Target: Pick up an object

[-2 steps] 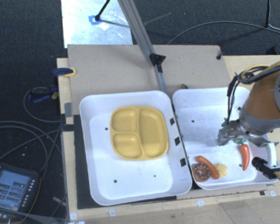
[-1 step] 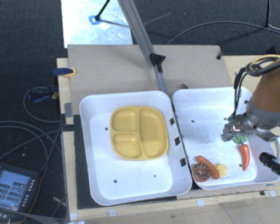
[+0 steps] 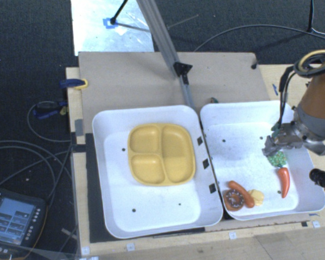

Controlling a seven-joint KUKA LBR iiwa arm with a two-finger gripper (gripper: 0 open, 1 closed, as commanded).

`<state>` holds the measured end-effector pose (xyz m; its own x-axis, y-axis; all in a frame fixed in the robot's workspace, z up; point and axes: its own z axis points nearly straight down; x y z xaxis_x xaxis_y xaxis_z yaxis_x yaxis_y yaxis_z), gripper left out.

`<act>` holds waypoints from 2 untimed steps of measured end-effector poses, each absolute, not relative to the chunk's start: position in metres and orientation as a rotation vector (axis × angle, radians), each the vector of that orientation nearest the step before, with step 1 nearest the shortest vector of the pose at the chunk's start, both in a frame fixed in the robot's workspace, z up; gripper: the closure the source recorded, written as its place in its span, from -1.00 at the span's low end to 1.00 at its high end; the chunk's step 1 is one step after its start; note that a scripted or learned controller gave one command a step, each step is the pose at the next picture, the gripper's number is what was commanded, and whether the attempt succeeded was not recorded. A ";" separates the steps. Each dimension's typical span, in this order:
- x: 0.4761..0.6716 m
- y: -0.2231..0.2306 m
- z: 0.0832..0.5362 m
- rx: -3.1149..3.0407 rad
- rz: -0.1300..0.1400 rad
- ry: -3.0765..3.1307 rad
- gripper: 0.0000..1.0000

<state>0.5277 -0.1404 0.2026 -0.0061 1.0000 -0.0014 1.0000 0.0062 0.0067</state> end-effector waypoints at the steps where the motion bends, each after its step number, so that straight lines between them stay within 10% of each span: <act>1: 0.539 -0.143 0.255 2.210 0.006 2.223 1.00; 2: 0.554 -0.093 0.256 2.208 0.006 2.232 1.00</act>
<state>0.5541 -0.0935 0.2559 -0.0107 0.9999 0.0011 0.9999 0.0107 0.0038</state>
